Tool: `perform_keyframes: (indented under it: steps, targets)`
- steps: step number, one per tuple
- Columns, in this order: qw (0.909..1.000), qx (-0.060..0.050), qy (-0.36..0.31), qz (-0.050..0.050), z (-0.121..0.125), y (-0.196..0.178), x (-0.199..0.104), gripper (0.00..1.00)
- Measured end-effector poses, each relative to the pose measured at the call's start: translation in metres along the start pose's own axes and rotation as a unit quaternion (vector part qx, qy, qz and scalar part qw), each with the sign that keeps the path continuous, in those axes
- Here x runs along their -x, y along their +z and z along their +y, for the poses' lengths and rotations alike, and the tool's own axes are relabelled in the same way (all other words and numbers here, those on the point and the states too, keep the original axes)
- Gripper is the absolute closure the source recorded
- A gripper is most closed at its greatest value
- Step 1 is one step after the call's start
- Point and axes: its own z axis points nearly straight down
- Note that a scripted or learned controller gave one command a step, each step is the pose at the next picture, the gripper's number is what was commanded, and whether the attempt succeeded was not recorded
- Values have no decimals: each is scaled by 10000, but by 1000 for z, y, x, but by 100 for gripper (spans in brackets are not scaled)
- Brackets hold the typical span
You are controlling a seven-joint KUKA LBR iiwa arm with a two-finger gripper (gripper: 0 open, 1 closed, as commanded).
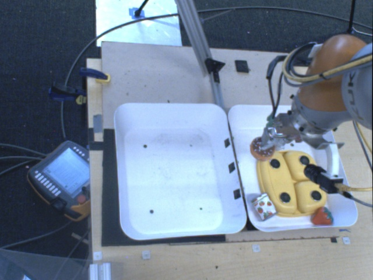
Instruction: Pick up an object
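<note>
Gripper low over the right bin, at the brown round piece: confirm the grasp before lifting.

Working from the left: the left bin (169,168) sits well to the left of the fingers and plays no part in this step. In the right bin (245,127), the gripper (269,137) hangs just above the brown round piece (261,149), which lies directly under and slightly left of the fingertips; you cannot tell from this view how far the fingers are spread or whether they have hold of it. The small white printed cube (263,206) lies well below the fingers, near the bin's front wall. The yellow block with dark spots (291,182) lies just right of and below the fingers, almost touching the round piece. The red strawberry-like piece (322,216) lies farthest right. Centre the fingers on the round piece, keep clear of the yellow block's edge, then lift straight up.
</note>
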Motion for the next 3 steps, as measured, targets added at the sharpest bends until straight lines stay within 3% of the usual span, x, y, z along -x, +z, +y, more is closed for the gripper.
perform_keyframes:
  steps: [1,3]
  targets:
    - [10000,-5,0,2,12,5,-46,100]
    - [10000,2,-7,11,52,6,-164,100]
